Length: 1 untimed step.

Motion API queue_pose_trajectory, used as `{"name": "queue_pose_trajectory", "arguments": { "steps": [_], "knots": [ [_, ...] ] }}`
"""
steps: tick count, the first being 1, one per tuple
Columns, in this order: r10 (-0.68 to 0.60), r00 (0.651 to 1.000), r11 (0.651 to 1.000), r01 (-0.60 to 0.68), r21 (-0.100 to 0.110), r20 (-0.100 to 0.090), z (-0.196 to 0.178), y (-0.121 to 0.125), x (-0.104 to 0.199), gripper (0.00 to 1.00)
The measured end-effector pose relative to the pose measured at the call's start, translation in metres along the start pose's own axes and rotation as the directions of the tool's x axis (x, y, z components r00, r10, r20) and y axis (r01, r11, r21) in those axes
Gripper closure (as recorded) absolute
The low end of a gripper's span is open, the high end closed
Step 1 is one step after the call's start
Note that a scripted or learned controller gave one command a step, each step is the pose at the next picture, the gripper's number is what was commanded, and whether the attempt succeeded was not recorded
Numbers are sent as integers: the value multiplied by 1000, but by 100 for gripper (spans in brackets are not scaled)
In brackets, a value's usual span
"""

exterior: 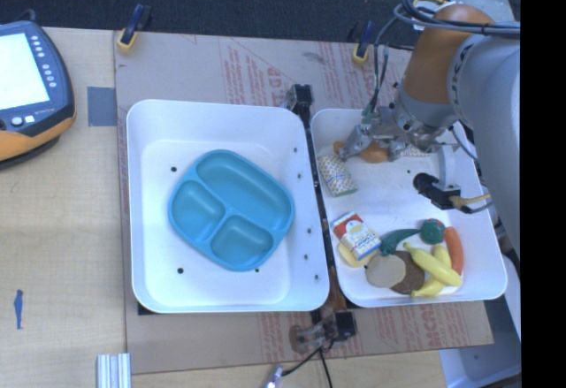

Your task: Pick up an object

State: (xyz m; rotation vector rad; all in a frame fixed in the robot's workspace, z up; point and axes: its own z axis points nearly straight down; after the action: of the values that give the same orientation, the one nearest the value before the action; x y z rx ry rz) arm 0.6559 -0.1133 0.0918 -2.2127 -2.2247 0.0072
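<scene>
While reaching in from the desk's (62, 227) right edge, hangs low over the far end of the right bin (485, 287), gripper (380, 146) down. Cannot tell whether released or clenched. Directly under the gripper, at the bin's far edge: an orange lump (377, 153), partly hidden. Cannot tell whether grasped or merely touched. Just beside the lump, along the bin's left wall: a speckled packet (336, 174), lying askew. Nearer the front edge, also by the left wall: a red-and-white carton (358, 237). Crowded into the near right corner, touching one another: a green piece (431, 230), a carrot (454, 249), yellow bananas (433, 267), a tan disc (384, 271) and a darker brown disc (410, 278). In the middle of the left bin (146, 201): a blue plate (232, 209) with three compartments, turned askew to the walls, well apart from the gripper. Side by side, rims close together: both bins. At the desk's left edge: a grey-and-orange pendant (26, 86) with a pale screen. Along the desk's far edge: a clamp (131, 28) beyond the left bin, and a second clamp (361, 43) beyond the right bin.
</scene>
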Motion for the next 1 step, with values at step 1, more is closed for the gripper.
{"name": "queue_pose_trajectory", "arguments": {
  "steps": [1],
  "knots": [
    [0, 1000, 1000, 0, 4, -1, 0, 0, 14, 0]
  ]
}}
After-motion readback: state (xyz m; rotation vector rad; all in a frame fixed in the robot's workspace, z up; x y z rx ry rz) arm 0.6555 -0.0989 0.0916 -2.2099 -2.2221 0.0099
